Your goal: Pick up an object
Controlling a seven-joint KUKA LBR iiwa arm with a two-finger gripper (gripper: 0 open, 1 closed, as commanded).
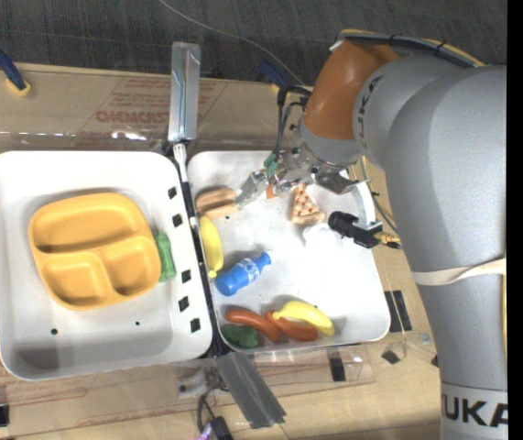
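Arm point(408, 126) in from the right, over the right bin point(362, 291). Gripper point(275, 180) low at the bin's far side, just beside the hot dog bun point(215, 200) and the pizza slice point(305, 205). Can't tell how it stands, nor whether anything is in it. Blue bottle point(242, 274) mid-bin, beside a banana point(210, 243). Sausage point(259, 322) and another banana point(303, 315) at the near edge. Yellow tray point(92, 246) in the left bin point(23, 337).

My one camera sits fixed above the worktop point(78, 99), looking down at a slant on both bins, arm point(444, 154) entering from the right.
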